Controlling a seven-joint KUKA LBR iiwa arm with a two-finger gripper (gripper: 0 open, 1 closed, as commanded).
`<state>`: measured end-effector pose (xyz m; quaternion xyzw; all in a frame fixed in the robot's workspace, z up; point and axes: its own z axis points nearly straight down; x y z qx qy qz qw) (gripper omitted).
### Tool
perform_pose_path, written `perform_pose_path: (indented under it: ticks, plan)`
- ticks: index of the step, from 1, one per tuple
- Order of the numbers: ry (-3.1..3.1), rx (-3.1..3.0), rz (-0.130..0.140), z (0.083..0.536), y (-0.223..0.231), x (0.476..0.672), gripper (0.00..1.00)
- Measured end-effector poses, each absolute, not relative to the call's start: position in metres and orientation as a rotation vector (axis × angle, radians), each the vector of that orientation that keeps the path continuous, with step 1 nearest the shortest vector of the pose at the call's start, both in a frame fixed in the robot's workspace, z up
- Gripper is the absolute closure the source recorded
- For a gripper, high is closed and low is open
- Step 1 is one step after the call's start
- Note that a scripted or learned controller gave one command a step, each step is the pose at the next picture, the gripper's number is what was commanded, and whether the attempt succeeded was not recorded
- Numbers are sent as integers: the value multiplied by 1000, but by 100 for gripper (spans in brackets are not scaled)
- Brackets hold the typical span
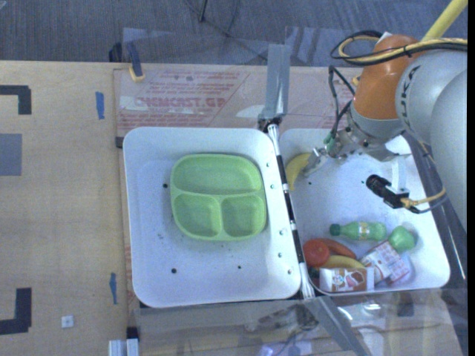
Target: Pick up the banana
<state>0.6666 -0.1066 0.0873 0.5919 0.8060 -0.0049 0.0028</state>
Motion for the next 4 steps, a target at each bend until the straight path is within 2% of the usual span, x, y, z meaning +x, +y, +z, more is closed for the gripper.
perform_pose_path:
  ticks: [1,2,3,4]
  plan:
    - [2769,1529,10,89,-148,667,0]
    - [2354,2088,-20,87,-118,665,0]
    - [2558,1817,-16,87,-107,666,0]
    - [2558,1817,-16,87,-107,666,0]
